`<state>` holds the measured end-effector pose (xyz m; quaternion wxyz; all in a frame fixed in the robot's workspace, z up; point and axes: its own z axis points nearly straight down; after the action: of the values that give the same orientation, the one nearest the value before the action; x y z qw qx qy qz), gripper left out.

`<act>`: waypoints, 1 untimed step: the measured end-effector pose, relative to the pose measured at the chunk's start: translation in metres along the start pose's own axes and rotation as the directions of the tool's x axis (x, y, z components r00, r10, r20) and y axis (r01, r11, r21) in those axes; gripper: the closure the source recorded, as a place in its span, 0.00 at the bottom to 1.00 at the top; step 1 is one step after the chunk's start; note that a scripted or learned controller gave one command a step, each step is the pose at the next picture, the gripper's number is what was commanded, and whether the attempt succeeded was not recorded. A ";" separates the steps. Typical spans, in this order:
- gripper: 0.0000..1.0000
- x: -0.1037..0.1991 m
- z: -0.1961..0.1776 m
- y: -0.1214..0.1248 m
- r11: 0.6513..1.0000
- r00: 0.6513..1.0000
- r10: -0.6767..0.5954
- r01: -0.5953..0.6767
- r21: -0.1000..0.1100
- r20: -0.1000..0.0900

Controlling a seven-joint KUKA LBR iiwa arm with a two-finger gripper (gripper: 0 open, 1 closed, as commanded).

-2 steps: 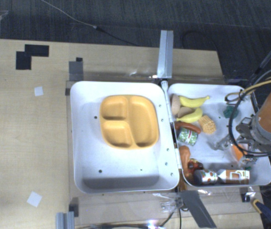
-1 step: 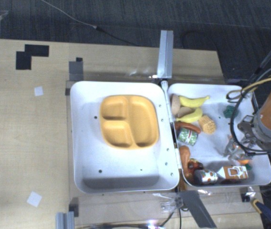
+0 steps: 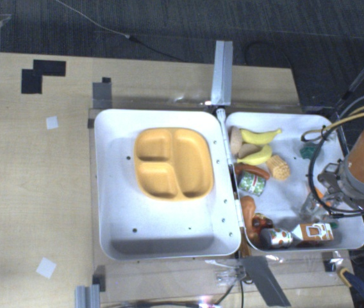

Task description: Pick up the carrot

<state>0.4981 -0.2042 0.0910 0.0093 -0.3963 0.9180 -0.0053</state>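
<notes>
Carrot (image 3: pixel 248 205) lies along the left wall of the right bin (image 3: pixel 336 122), about halfway down, with a green-labelled can (image 3: pixel 253 183) just above it and a dark bottle (image 3: pixel 273 237) below. Arm is over the bin's right side, gripper (image 3: pixel 315 201) low near the floor, well apart from the carrot; can't tell its state from here. Left bin (image 3: pixel 115 191) holds a yellow divided tray (image 3: pixel 172 162).

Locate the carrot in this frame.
The carrot lies in the right bin, against its left wall, just below the green-and-white can and above the dark bottle.
</notes>
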 end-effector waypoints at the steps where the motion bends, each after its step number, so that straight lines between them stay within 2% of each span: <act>1: 1.00 -0.031 -0.064 0.025 0.997 0.997 0.076 -0.076 -0.006 -0.005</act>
<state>0.4996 -0.1648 0.1545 0.0060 -0.3610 0.9325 -0.0029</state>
